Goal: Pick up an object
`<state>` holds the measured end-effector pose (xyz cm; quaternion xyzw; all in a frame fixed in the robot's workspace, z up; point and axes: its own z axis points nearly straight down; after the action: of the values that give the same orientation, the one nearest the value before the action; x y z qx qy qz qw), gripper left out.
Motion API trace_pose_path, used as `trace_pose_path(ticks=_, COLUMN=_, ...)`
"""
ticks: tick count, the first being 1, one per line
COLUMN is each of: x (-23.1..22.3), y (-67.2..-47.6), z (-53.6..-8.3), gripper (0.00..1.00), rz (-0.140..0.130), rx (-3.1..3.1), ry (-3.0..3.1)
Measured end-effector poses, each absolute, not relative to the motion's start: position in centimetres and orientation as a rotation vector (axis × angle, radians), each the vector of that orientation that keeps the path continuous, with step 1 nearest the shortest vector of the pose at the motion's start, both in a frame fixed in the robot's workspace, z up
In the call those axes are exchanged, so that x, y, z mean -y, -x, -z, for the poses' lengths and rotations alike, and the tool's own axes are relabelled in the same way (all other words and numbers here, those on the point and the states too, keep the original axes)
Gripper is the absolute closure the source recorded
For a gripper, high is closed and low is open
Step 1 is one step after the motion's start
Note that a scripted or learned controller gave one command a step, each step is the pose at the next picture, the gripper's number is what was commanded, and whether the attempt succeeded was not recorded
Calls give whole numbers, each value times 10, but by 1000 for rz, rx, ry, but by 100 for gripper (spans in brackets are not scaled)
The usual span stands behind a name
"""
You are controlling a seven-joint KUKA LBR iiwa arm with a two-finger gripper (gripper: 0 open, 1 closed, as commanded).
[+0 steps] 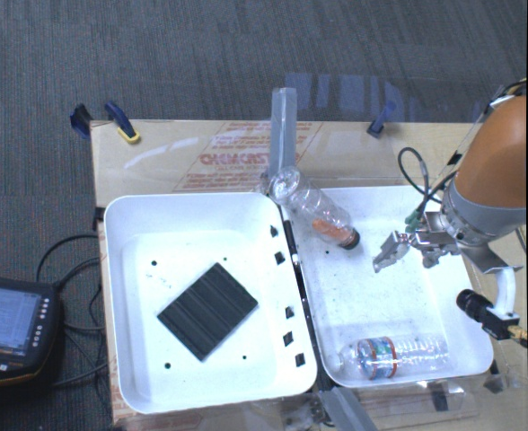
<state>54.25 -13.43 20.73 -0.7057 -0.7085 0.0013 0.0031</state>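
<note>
In the right bin (pixel 466 330), my gripper (pixel 406 255) hovers over the bare white floor at mid-height, fingers open and nothing between them. A clear plastic bottle (pixel 325 215) with orange inside and a black cap lies at the bin's upper left corner, to the left of the gripper and apart from it. A second clear bottle (pixel 392 355) with a coloured label lies along the bin's near wall, below the gripper. In the left bin (pixel 120 241) a dark ribbed square pad (pixel 207 311) lies flat.
A clear upright post (pixel 284 137) rises behind the divide between the bins. Blue clamps (pixel 120 122) hold the wooden board at the back. A teach pendant (pixel 8 326) sits on the floor at far left. A black-tipped fitting (pixel 479 311) juts in at the right bin's right wall.
</note>
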Motion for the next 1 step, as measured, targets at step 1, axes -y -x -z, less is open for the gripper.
trace_pose_path(ticks=1, x=113, y=-604, z=-145, gripper=0, rz=-4, rx=2167, ry=2267)
